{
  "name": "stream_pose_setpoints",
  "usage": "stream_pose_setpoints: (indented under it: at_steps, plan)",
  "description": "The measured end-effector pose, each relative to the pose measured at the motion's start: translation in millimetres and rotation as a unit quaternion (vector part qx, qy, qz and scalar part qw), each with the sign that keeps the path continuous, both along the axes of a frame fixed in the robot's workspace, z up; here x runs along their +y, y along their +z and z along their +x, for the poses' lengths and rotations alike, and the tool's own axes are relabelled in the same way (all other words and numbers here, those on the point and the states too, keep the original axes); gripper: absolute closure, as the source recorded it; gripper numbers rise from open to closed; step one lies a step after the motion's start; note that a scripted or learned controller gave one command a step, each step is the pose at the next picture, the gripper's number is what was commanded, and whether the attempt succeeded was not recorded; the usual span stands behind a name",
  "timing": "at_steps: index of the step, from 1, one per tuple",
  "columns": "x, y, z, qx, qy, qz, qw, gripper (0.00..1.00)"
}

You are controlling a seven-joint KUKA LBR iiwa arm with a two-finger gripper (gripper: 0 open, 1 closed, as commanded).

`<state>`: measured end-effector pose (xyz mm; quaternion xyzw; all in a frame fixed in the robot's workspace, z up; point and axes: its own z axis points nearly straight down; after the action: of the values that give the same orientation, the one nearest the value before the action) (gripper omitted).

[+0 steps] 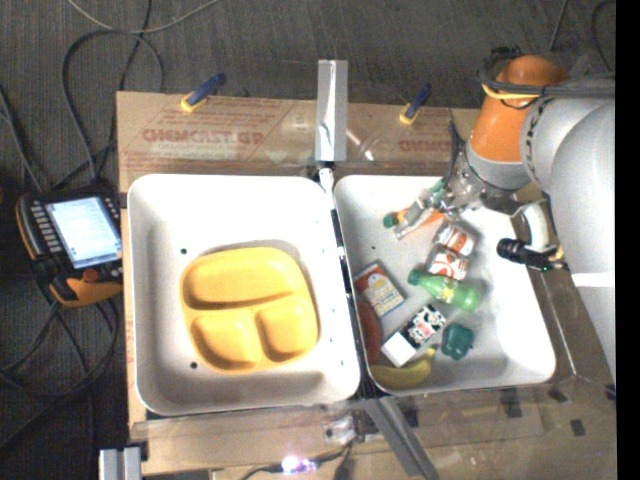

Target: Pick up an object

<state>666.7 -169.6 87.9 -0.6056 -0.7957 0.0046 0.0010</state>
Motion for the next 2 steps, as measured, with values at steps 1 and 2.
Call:
stream_pose_setpoints:
  at_steps: [1, 2]
  plan:
    - [0.1, 5.2, -4.2, 0.009, 0.000, 0.0012, 1.0000, 1.00]
    - [0.1, 6.7, -2.8, 0.006, 0.000, 0.0005, 1.0000, 0.00]
